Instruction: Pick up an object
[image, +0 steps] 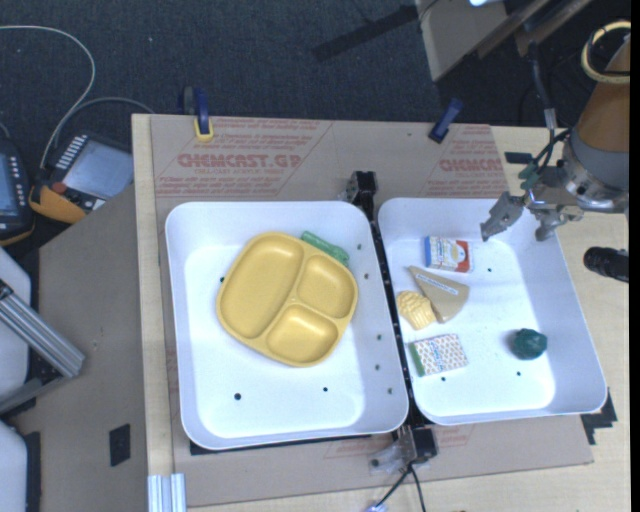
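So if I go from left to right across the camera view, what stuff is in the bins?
Yellow divided plate → green piece behind its edge → yellow corn-like toy → patterned packet → small carton → dark green lump.

Bench (300, 150), brown-topped with red print. Two white bins directly on it: left bin (200, 400), right bin (570, 370), edges touching.

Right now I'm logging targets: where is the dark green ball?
The dark green ball lies in the right bin, near its right wall, apart from the patterned packet to its left.
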